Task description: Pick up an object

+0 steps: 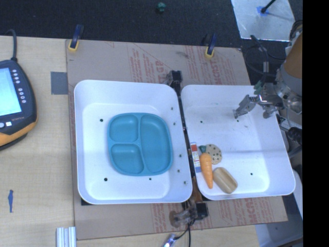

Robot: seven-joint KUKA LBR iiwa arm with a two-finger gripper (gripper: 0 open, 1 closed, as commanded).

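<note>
In the right bin (257,176): one carrot (206,170), one tan block (225,180), one speckled disc (213,153), clustered at its near-left corner. Left bin (85,138): one blue divided plate (140,143). Gripper (255,107) (fingers spread, holding nothing) above the right bin's far side.

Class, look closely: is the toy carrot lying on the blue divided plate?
No: the carrot lies in the right bin, the blue plate in the left.

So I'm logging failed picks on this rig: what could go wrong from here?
1. The carrot, the tan block and the speckled round piece lie bunched together, so the fingers might catch two things or nudge one aside.
2. They sit against the right bin's left wall, which may block a finger.
3. The open gripper is far from them, near the bin's upper right, so a closing there would likely grab nothing.
</note>
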